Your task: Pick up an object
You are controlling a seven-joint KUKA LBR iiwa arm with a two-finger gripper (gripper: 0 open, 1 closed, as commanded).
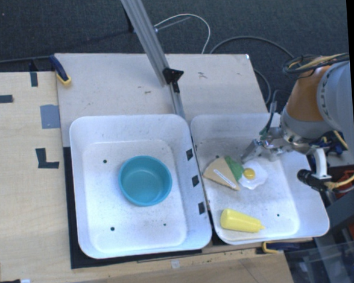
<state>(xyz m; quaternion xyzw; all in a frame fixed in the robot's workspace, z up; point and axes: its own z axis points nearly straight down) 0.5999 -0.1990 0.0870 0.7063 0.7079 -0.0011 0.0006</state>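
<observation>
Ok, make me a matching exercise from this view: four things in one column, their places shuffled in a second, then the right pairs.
Things:
1. blue bowl
2. yellow block
3. fried egg toy
4. gripper

Places:
A. near front edge of the right bin
B. middle of the left bin
C. over the right bin, above the egg
D. middle of the right bin

Pairs: 1-B, 2-A, 3-D, 4-C

1. The bins (88, 174) look like white plastic, smooth, with small dark specks.
2. The bowl (145, 180) is blue plastic, a little glossy.
3. The yellow piece (240, 221) is smooth plastic.
4. The bench (17, 149) looks like pale wood, matt.
5. The pole (149, 40) is grey metal.
</observation>
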